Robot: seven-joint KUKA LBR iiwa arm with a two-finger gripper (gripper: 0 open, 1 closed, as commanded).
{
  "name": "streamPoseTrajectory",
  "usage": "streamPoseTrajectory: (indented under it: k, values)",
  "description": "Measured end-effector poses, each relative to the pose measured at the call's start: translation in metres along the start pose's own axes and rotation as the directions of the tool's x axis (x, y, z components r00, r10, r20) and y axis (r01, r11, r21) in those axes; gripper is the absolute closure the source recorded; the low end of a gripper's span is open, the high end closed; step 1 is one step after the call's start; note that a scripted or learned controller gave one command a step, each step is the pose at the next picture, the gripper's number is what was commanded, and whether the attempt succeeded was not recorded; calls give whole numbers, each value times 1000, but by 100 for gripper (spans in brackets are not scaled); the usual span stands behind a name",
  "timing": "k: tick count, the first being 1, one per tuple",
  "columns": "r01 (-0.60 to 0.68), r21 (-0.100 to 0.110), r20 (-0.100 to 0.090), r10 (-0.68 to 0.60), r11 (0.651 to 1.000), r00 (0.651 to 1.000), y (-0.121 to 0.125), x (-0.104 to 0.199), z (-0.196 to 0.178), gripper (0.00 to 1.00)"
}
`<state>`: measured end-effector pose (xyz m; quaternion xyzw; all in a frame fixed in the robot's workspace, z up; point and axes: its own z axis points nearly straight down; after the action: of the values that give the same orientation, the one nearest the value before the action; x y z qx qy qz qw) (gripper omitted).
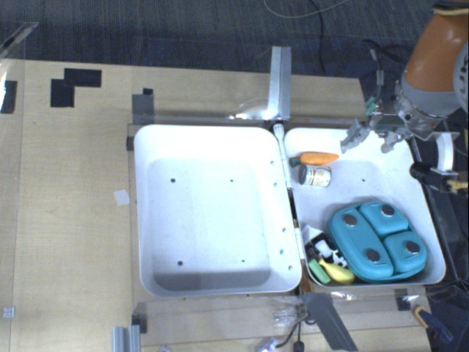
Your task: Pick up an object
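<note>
My gripper (371, 138) hangs over the back edge of the right bin (366, 174), its two grey fingers spread apart with nothing between them. In that bin lie an orange carrot (319, 158) and a small tin can (316, 175) on its side, both to the left of the gripper. A large teal tray-like toy (377, 240) fills the front right part. At the front left corner sit a yellow banana (338, 271), a green piece (317, 270) and a black-and-white item (325, 251).
The left bin (209, 207) sits beside the right one, split by a metal divider rail (287, 189). A metal post (281, 83) stands behind the bins. Black cables (440, 178) run along the right side.
</note>
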<state>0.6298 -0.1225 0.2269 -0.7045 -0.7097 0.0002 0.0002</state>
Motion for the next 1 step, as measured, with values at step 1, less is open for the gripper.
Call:
streamPoseTrajectory:
  k: [1]
  values:
    - [294, -4, 3, -294, 956, 956, 9, -22, -7, 0]
